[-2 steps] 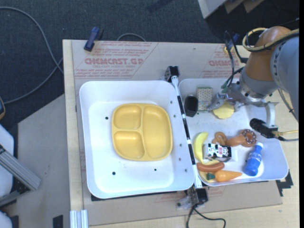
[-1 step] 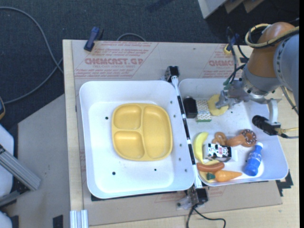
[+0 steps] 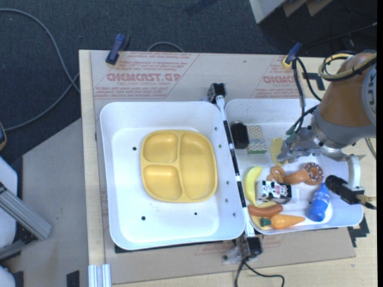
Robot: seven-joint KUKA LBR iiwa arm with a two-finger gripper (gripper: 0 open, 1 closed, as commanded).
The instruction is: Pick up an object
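Note:
My gripper (image 3: 292,150) hangs low over the middle of the right bin (image 3: 263,109), reaching in from the right. Just below it lie a brown pastry-like toy (image 3: 288,176) and a pink-frosted donut (image 3: 313,172). A yellow piece (image 3: 276,149) sits right at the gripper's left side, partly hidden by it. Further forward are a banana (image 3: 252,183), a black-and-white cow-patterned toy (image 3: 274,191), a red sausage (image 3: 264,210), an orange carrot (image 3: 285,221) and a blue bottle (image 3: 319,206). I see nothing held by the gripper.
A black block (image 3: 239,134) and a small checkered box (image 3: 256,139) lie at the right bin's back left. The left bin (image 3: 119,160) holds a yellow divided plate (image 3: 178,165). The rim between the bins runs close to the banana.

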